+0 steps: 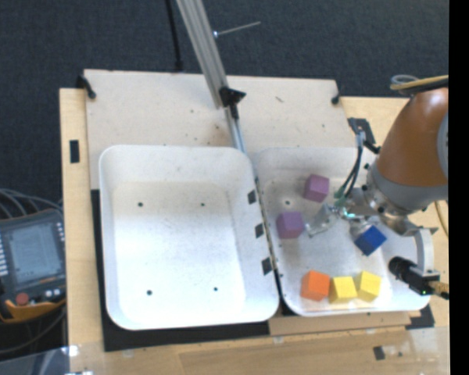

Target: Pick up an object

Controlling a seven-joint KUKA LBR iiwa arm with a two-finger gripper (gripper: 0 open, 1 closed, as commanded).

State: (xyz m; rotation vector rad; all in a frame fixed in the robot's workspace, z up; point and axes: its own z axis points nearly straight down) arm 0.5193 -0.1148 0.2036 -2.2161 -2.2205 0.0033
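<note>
The right bin (297, 166) holds several small blocks. One purple block (316, 187) lies toward the back and a second purple block (290, 225) sits left of centre. My gripper (322, 220) is low in the bin between these two, just right of the second purple block. A blue block (370, 240) lies right behind the gripper, under the wrist. Along the front wall, an orange block (316, 285) and two yellow blocks (344, 289) (369, 285) stand in a row. Nothing is visibly held.
The left bin (180, 158) stands beside the right one, with small clips on the shared wall. A slanted aluminium bar (207, 45) rises behind the bins. A teach pendant (27, 256) sits off the bench at the left.
</note>
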